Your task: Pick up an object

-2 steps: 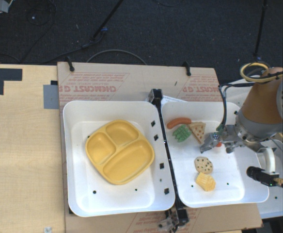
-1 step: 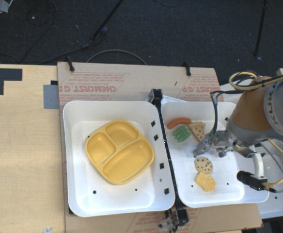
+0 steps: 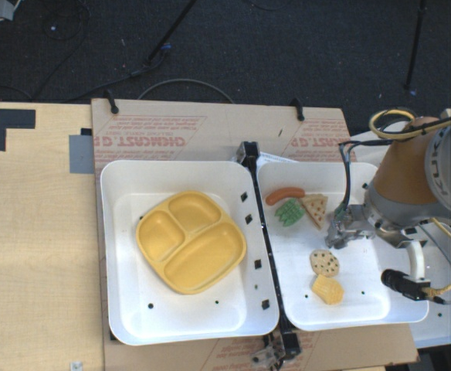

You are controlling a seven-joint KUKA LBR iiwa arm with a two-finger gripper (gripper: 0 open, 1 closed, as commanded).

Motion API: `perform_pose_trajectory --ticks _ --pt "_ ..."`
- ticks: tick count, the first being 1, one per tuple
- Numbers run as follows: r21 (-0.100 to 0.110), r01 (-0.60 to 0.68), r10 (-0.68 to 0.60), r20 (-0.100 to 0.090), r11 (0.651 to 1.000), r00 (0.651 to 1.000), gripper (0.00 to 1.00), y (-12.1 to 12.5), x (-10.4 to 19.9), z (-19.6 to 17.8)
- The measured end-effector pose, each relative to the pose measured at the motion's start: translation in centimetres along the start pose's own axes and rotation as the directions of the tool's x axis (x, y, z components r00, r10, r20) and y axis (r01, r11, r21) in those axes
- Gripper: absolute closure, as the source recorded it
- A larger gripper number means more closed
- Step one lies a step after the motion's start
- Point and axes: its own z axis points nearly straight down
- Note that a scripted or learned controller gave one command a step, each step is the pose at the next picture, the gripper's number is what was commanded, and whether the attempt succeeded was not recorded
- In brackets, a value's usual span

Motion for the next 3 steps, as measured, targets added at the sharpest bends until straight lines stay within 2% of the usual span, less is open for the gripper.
perform_pose_trajectory --ticks 2,3 --pt "-0.009 0.003 -0.003 0.003 1.0 1.0 1.0 0.7 -1.2 -9.9" --pt "-0.011 0.006 -0.006 0.003 1.0 1.0 1.0 0.7 -0.5 -16.0"
